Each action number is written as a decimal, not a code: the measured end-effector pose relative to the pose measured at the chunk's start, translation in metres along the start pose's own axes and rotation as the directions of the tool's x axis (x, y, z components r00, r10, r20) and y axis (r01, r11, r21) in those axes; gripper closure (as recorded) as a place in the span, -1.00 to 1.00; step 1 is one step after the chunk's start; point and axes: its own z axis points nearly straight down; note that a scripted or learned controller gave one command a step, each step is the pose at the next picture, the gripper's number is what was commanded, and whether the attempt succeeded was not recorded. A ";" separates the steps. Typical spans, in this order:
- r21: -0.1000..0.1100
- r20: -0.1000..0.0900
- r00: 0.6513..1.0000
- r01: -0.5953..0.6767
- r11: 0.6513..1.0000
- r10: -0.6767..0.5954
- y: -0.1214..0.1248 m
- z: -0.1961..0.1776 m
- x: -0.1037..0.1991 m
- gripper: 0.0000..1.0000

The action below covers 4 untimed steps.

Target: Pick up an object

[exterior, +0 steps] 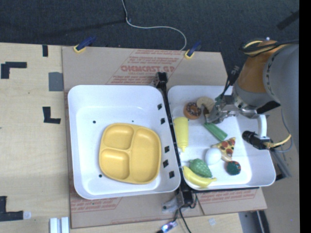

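1. In the right bin [252, 176] we see the gripper [214, 114] lowered at about one o'clock from the bin's middle, with the grey arm [284, 81] and its orange band [252, 74] reaching in from three o'clock.
2. We cannot tell how the pincer stands; its tips are too dark and small to read, and nothing is clearly held.
3. Crowding the gripper: a brown doughnut [192, 110] just beside it at nine o'clock, a tan cookie [204, 102] at eleven, and a green stick-shaped piece [214, 130] touching or just under it at six.
4. Further down we find a pizza slice [227, 147], a white egg [213, 156], a dark green round fruit [233, 168], a leafy green vegetable [199, 167] and a banana [197, 178] at the bin's six o'clock edge.
5. A pale yellow corn cob [181, 133] lies along the nine o'clock wall.
6. We count nine loose objects here, one of each.
7. The left bin [80, 110] bears one yellow divided plate [130, 153] with three compartments.
8. Both bins rest on cardboard [141, 67]; one white cable [146, 25] loops at twelve o'clock.
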 end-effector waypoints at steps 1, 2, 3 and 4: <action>0.007 -0.007 1.000 -0.003 1.000 0.003 -0.004 -0.045 0.006 1.00; 0.004 -0.005 1.000 -0.002 1.000 0.002 -0.003 -0.109 0.008 1.00; 0.007 -0.006 1.000 -0.003 1.000 0.003 -0.002 -0.127 0.008 1.00; 0.011 -0.008 1.000 0.001 1.000 -0.001 -0.004 -0.119 0.056 1.00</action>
